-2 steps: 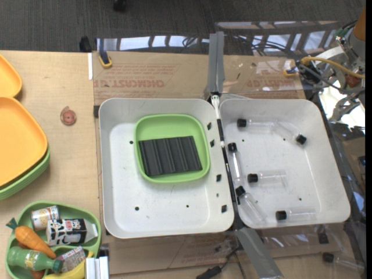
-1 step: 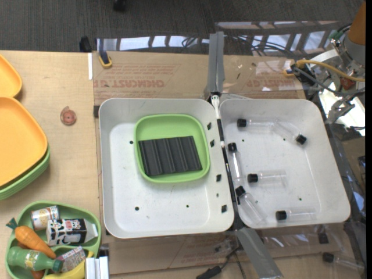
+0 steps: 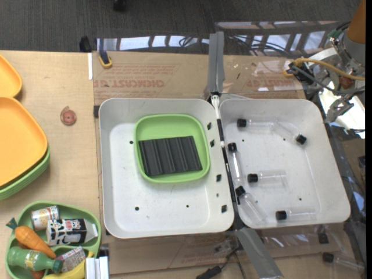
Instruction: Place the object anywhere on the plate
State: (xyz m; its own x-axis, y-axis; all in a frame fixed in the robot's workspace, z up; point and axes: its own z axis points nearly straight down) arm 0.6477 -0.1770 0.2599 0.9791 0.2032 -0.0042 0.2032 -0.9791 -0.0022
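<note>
The gripper [image 3: 342,81] is held high by the bin [image 3: 325,156] closest to it, probably to leave room. Whether it is open or closed cannot be told. Six clear tubes [image 3: 267,179] with black caps are lying flat below it. One green plate [image 3: 200,127] is set further away, with one dark ridged mat [image 3: 170,155] on it.

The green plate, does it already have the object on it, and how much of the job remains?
Done: a dark ribbed object already lies flat on the green plate in the left bin. In hand: I see nothing held; the arm sits at the upper right, away from the plate. Left: several clear tubes remain in the right bin.
</note>
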